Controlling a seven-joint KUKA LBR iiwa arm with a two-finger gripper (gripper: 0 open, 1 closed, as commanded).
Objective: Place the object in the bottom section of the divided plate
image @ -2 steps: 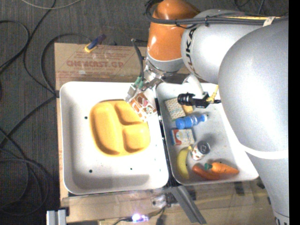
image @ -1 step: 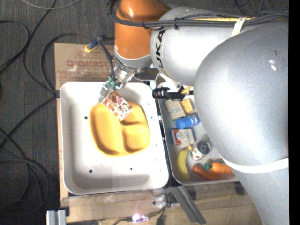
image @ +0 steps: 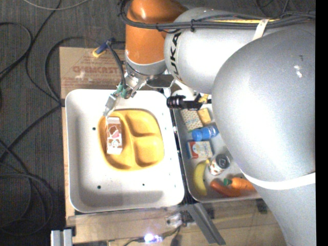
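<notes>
A grey KUKA arm with an orange band (image: 148, 22) reaches in from three o'clock over the left shallow white plastic bin (image: 82, 178). Its two-finger gripper (image: 110, 106) hangs at the eleven o'clock rim of a yellow divided plate (image: 138, 145) lying in that bin. A small brown-and-white printed carton (image: 114, 135) lies on the plate's nine o'clock compartment, just below the gripper tip; contact between them appears possible but is unclear at this angle, and the state of the tool cannot be told. In the right bin (image: 188, 188) sit a blue bottle (image: 205, 133), a yellow banana (image: 199, 178) and an orange carrot (image: 230, 186).
</notes>
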